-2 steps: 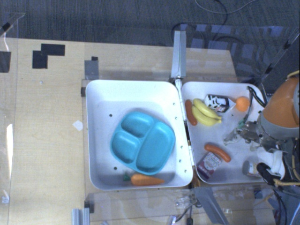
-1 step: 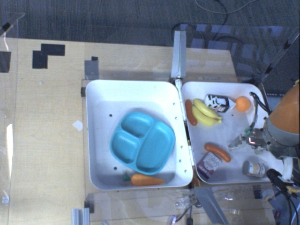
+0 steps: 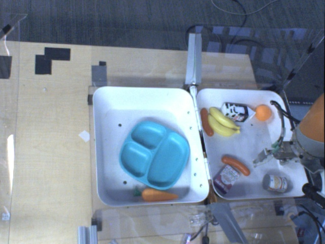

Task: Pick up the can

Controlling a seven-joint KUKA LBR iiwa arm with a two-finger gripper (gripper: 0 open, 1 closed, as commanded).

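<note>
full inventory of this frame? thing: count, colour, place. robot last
bins: 2, white, side by side on the bench
plate: 1, blue, three sections, in the left bin
carrot: 1, orange, left bin, near edge, beside the plate
bananas: 1 bunch, yellow, right bin, far side
sausages: 2, red-brown, right bin; one left of the bananas, one mid-bin
carton: 1, black and white, behind the bananas
orange: 1, orange, right bin, far right corner
pouch: 1, dark red, right bin, near edge
can: 1, grey, lying in the right bin, near right corner
arm: 1, grey with orange band, right edge
gripper: 1, over the right bin, above the can
</note>
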